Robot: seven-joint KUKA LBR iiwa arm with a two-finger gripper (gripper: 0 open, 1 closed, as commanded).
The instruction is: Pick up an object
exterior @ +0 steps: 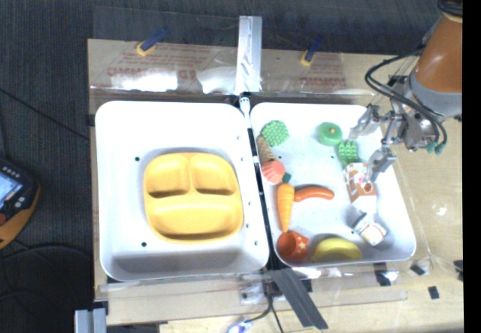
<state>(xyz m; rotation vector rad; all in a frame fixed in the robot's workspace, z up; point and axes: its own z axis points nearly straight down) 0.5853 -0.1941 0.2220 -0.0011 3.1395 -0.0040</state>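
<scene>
Hovering open, hand (376, 136) above right bin (402, 207); carton (360, 181) label unreadable.

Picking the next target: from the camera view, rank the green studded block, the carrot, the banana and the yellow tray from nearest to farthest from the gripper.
1. green studded block: right bin, just left of the gripper.
2. carrot: right bin, toward its left side.
3. banana: right bin, front edge; too close to the carrot to call firmly.
4. yellow tray: left bin, clearly farthest.
</scene>
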